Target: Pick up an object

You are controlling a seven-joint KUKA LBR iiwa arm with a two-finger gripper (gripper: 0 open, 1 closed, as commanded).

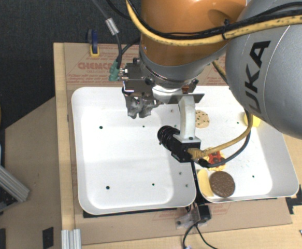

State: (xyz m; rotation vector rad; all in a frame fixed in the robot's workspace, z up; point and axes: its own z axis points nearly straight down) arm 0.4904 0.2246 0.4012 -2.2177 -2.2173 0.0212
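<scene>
My gripper (139, 108) hangs over the far middle of the left white bin (114, 191), close to the floor there. No object shows beneath it or in it. The right bin (264, 191) holds the loose things. A brown round disc (222, 183) lies at its near left corner. A pale speckled cookie-like piece (202, 119) sits near its far left. An orange-red piece (216, 160) lies partly under a cable, and a yellow bit (245, 120) peeks out from under the arm.
The arm's grey and orange body (202, 30) covers the far part of both bins. A white bracket with a black unit (175, 140) hangs over the divide between the bins. A cardboard sheet (62, 113) lies under the bins.
</scene>
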